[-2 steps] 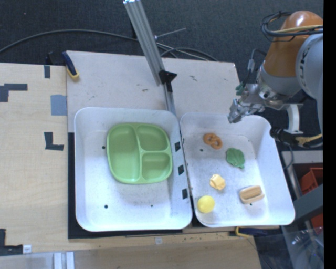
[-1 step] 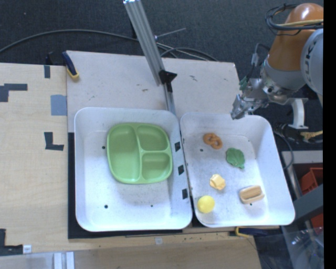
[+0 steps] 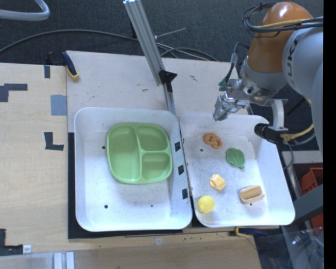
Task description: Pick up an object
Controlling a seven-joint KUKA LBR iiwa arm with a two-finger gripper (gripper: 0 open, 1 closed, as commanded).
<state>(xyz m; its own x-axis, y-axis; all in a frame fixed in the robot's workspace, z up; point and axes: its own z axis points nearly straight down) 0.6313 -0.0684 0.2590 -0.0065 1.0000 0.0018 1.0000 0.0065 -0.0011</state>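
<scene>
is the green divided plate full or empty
Empty. The green plate lies flat in the left bin, and all three compartments show bare green. The pretzel and the other items are in the right bin.

grey rounded arm (image 3: 307, 50) here, glossy orange band (image 3: 275, 23) above the wrist, black cables (image 3: 262, 16) looping round it, a small metallic end effector (image 3: 224, 111) below.

Five small items lie apart in the right bin (image 3: 273, 157): brown pretzel (image 3: 212, 140) at 11 o'clock, green leaf (image 3: 235, 157) central, pale yellow lump (image 3: 217, 182), yellow ball (image 3: 206, 204) at 7, tan bun (image 3: 251, 194) at 5.
</scene>
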